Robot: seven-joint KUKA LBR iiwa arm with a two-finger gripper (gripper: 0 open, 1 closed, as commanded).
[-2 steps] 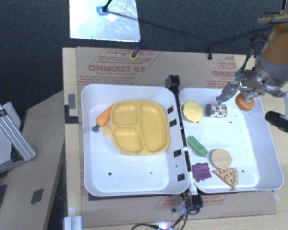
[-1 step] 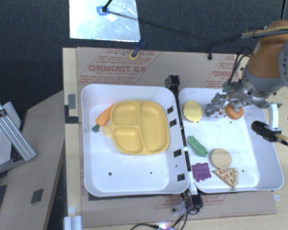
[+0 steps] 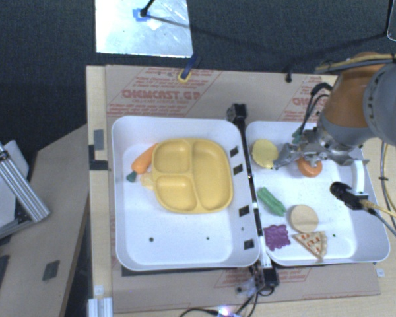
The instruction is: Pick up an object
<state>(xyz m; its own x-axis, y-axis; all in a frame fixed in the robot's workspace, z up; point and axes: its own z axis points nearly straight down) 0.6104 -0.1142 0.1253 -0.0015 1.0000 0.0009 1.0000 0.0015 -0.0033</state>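
My gripper (image 3: pixel 292 154) hangs low over the back of the right bin (image 3: pixel 369 240), reaching in from the right. It sits between a yellow round piece (image 3: pixel 264 152) on its left and an orange round piece (image 3: pixel 310 169) just below and right of it, partly hidden by the wrist. Nothing shows as held. Further forward in the same bin lie a green pickle-shaped piece (image 3: pixel 271 201), a tan disc (image 3: pixel 303 217), a purple piece (image 3: pixel 276 236) and a pizza slice (image 3: pixel 311 243).
The left bin (image 3: pixel 129 243) holds a yellow divided plate (image 3: pixel 188 175) with an orange carrot (image 3: pixel 143 158) against its left rim. A black divider with clips (image 3: pixel 249 190) runs between the bins. The arm's grey and orange body (image 3: pixel 366 107) covers the right bin's back right corner.
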